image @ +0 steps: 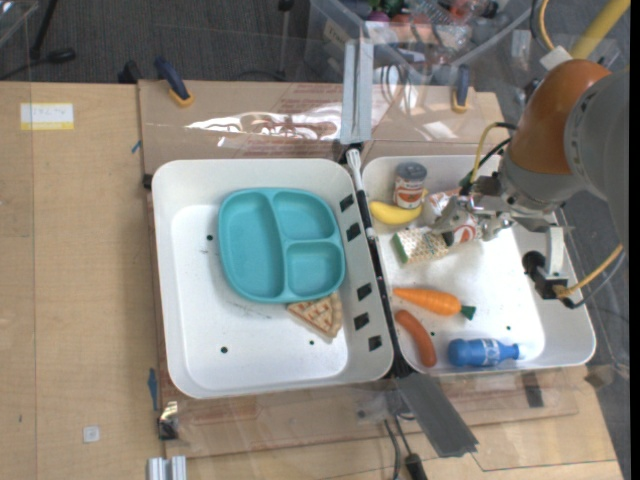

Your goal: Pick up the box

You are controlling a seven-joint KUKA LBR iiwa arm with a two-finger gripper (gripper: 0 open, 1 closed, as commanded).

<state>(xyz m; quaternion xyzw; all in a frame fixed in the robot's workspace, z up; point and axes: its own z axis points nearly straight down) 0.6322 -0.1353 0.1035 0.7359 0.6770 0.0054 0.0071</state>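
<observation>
The box [421, 245] is a small pale carton with green print. It lies tilted in the upper left part of the right bin [560, 348], just below the banana [392, 214]. My gripper [463, 216] hangs low over the bin, immediately right of and slightly above the box, at its right end. A small red and white item [466, 234] sits directly under the gripper. The view does not settle whether the gripper touches the box.
The right bin also holds a can [409, 183], a carrot [432, 301], a red sausage [416, 337] and a blue bottle [482, 352]. The left bin [190, 358] holds a teal divided plate [280, 244] and a waffle piece [318, 317].
</observation>
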